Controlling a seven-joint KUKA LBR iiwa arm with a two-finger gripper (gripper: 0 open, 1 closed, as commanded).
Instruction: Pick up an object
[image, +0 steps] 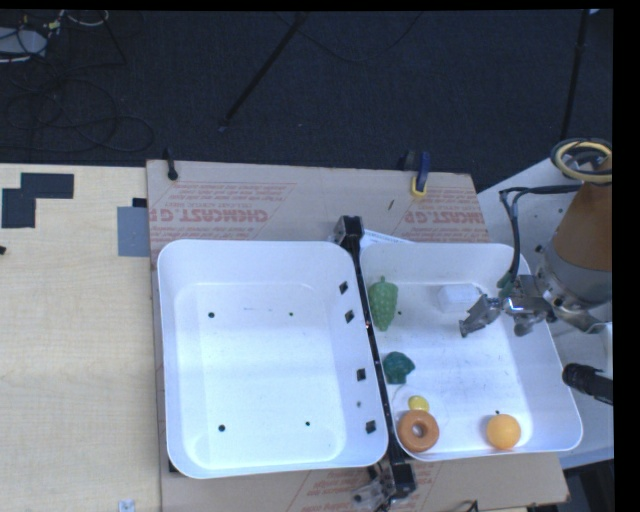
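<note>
The tool (478, 320) hangs empty over the right bin (540, 400), fingers apparently open; I judge it should center above one object, perhaps the orange ball (503, 431), before descending.

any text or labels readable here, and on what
"CHEMCAST. GP" in red, upside down, on the cardboard sheet behind the left bin.
The same red print behind the right bin, partly covered; only "GP" is readable.
More red print on the cardboard's front edge, cut off and too small to read.
No readable text on the bins, the orange ball, the donut or the tool.
</note>
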